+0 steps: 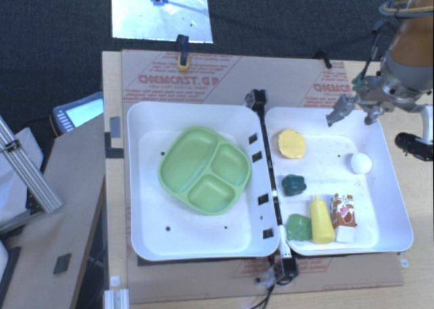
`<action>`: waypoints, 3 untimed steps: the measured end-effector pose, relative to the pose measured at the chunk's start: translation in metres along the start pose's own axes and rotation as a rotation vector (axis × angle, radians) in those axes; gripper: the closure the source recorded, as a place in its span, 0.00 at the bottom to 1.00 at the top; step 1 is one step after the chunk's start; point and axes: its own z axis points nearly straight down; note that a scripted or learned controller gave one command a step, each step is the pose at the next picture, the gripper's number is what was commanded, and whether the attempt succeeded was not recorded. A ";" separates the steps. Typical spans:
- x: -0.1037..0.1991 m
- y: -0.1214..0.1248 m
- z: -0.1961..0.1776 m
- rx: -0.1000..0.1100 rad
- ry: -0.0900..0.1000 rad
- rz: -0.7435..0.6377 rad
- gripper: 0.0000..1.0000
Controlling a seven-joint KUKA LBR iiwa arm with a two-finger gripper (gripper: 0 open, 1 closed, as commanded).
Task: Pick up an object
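Assessing progress: the pick has not been made; no object is between the fingers, and every item lies in a bin.
Gripper position: the gripper [354, 110] hangs over the far edge of the right bin [388, 158], near its back right corner, above the bin floor.
Jaw state: released; the two fingers are spread apart with nothing between them.
Candidate objects: the right bin holds a yellow round piece [291, 143] near the divider, a white ball [360, 162] toward the right wall, a dark green item [293, 184] in the middle, a yellow bottle [321, 219], a light green item [298, 227] just beside the bottle, and a red and white packet [344, 213] on the bottle's other side.
Nearest candidates: the yellow round piece and the white ball lie closest to the gripper; both stand apart from their neighbours.
Left bin: a green divided plate [205, 170] lies in the left bin [146, 226], well apart from the gripper.
Steps remaining: select a target, position above it, descend, close the fingers on it, lift clear of the bin.
Risk, as a judgement: the bottle, packet and light green item sit tightly grouped, so a grasp there may catch more than one item.
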 end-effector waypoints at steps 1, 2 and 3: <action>0.000 0.002 -0.007 -0.012 -0.002 -0.002 0.00; 0.002 0.003 0.034 -0.010 -0.001 -0.001 0.00; -0.002 0.002 0.095 -0.009 -0.001 0.000 0.00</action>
